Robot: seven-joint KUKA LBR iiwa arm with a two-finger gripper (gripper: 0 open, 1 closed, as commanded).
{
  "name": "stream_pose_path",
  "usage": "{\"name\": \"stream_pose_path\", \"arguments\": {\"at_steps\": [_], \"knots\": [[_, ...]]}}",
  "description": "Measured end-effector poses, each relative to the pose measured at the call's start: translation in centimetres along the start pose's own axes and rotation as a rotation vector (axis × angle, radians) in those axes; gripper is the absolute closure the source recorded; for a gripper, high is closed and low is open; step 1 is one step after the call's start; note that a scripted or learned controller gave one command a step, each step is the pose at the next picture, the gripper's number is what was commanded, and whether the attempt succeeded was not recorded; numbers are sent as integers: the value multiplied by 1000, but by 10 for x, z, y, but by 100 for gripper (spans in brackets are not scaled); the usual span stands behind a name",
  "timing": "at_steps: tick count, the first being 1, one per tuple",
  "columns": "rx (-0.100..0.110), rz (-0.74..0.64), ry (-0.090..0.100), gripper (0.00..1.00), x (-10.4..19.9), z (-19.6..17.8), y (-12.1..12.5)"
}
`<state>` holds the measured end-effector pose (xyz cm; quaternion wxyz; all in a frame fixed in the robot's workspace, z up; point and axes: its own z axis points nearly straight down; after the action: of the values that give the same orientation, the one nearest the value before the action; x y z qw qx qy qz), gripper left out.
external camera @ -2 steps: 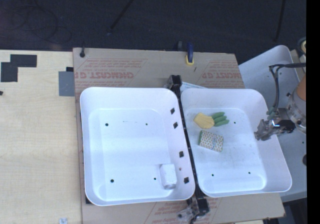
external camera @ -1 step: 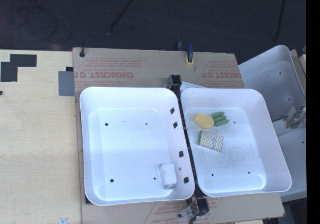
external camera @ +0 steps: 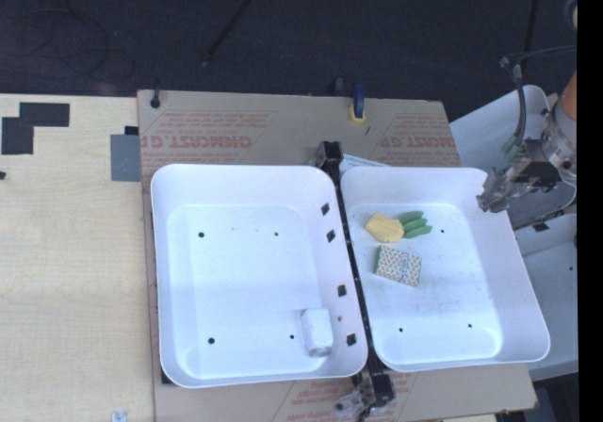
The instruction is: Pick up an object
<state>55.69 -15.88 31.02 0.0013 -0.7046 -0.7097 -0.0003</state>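
In the right bin (external camera: pixel 509 316) lie a yellow lump (external camera: pixel 383 227), a green toy (external camera: pixel 415 223) touching its right side, and a small patterned green-and-white pouch (external camera: pixel 399 266) just below them. A white block (external camera: pixel 317 331) rests near the front right corner of the left bin (external camera: pixel 188 354). My gripper (external camera: pixel 497 194) hangs at the right bin's far right rim, well to the right of the yellow lump and above the bin wall. Nothing shows between its fingers.
Both bins sit on a brown cardboard sheet (external camera: pixel 236 133) with black clips (external camera: pixel 330 152) along the seam between them. A blue-and-yellow clamp (external camera: pixel 358 105) stands at the cardboard's back edge. A cable (external camera: pixel 520 114) loops near my wrist at the right.
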Motion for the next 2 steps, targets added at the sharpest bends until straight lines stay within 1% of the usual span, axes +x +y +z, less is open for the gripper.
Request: {"name": "stream_pose_path", "arguments": {"at_steps": [1,2], "knots": [[9,14,-2,100,-58,57,-58],[-18,6,-9,100,-55,-154,-82]]}}
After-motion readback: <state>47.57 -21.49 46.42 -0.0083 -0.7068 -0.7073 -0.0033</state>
